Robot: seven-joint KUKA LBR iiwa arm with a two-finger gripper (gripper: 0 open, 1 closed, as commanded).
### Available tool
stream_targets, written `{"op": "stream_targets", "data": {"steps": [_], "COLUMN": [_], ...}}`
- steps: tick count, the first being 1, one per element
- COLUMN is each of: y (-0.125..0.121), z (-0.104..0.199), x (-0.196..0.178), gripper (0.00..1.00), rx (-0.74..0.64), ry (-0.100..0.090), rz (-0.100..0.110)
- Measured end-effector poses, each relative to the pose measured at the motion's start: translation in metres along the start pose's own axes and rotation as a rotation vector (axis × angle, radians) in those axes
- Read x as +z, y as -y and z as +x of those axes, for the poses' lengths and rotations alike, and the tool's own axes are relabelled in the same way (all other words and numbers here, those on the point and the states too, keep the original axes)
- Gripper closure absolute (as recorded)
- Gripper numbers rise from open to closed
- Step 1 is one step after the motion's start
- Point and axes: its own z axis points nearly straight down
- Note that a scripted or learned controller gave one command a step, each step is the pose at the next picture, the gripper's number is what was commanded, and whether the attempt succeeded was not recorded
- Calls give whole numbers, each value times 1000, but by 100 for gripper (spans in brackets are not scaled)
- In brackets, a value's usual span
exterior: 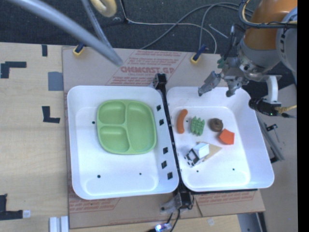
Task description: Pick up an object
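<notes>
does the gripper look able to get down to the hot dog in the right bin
Probably yes. The gripper hangs open over the right bin's far edge, and the hot dog lies bare with a gap between it and the green piece.

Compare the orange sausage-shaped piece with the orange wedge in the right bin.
The orange sausage-shaped piece is long, thin and rounded; the orange wedge is short, blocky and angular. The sausage-shaped piece lies near the right bin's left wall, by the green ridged piece; the wedge lies further right, beside the brown round piece. Both are orange-red and lie apart from the tool.
</notes>
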Motion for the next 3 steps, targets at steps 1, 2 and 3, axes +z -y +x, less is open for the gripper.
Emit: {"op": "stream_targets", "data": {"steps": [1,2,3], "y": [-2,0,4], "z": [0,-1,-1], "x": [-8,56,101], "gripper": [0,0,0], "rx": [-3,-2,-2], "ry": [1,2,2], "rz": [-13,-8,-9]}}
